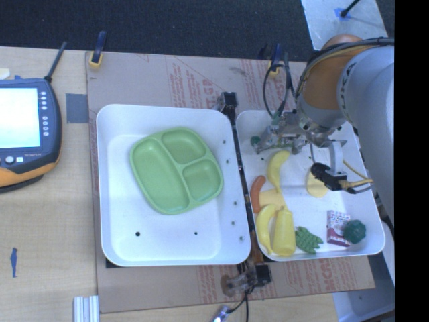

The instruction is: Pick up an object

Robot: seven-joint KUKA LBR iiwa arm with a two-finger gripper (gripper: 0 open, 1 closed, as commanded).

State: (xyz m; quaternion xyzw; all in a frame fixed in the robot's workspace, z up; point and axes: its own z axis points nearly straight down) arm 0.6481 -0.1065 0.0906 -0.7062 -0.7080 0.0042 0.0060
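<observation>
Left bin (110, 180): green tray (175, 170), three compartments. Right bin (375, 243): banana (277, 166) near centre, long axis 12-to-6, curved; yellow bottle (283, 232) at 7, upright axis; orange sausage (257, 193) at 9; broccoli (354, 231) at 4; leafy green (308, 239) at 6. Claw (289, 139) above banana's top end, at 12; finger state cannot be told.

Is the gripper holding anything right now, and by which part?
Cannot be told. The gripper sits low in the right white bin, just above the curved yellow banana, but nothing shows between its fingers.
</observation>
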